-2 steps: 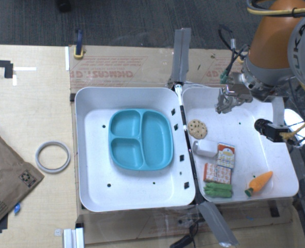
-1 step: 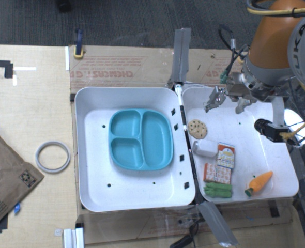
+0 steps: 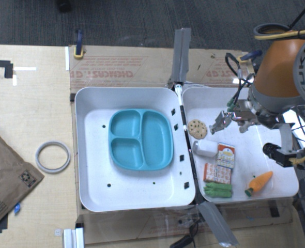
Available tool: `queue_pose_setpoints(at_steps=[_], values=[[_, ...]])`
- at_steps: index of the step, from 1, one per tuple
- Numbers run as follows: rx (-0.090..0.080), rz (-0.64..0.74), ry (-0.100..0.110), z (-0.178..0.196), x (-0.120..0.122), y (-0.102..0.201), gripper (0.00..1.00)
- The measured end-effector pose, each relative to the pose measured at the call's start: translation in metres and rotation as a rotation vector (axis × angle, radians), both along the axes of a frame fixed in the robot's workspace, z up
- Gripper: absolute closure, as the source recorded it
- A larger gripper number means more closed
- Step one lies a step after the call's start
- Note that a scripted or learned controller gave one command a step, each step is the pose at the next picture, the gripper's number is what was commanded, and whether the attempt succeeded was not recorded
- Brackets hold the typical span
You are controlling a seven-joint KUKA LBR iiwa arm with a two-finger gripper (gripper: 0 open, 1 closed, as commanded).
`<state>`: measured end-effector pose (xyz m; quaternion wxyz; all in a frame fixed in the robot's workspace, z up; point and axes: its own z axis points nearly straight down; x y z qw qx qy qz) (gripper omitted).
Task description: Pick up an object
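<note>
Arm: reaches in from the right, its orange band above the right bin, so the gripper hangs over that bin's upper part.
Fingers: spread, with nothing between them; they point left and down toward the cookie, which suggests an approach, not a lift.
Candidates: all in the right bin. The cookie lies by the left wall, just beside the fingertips. A white cylinder sits just below it. A box lies flat in the middle, a green item touching its lower end. A carrot lies apart to the right.
Left bin: holds a blue tray, well away from the gripper.
Worktop: a tape ring lies left of the bins.
Judgement: the pick is not yet made; the cookie's closeness to the wall may crowd the fingers.
</note>
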<state>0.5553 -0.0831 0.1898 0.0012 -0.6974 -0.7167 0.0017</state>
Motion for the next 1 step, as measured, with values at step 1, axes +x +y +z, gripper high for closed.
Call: queue_pose_setpoints(at_steps=[1], values=[[-0.001,-0.103,-0.010,-0.0939,-0.0652,-0.0203,0.00]])
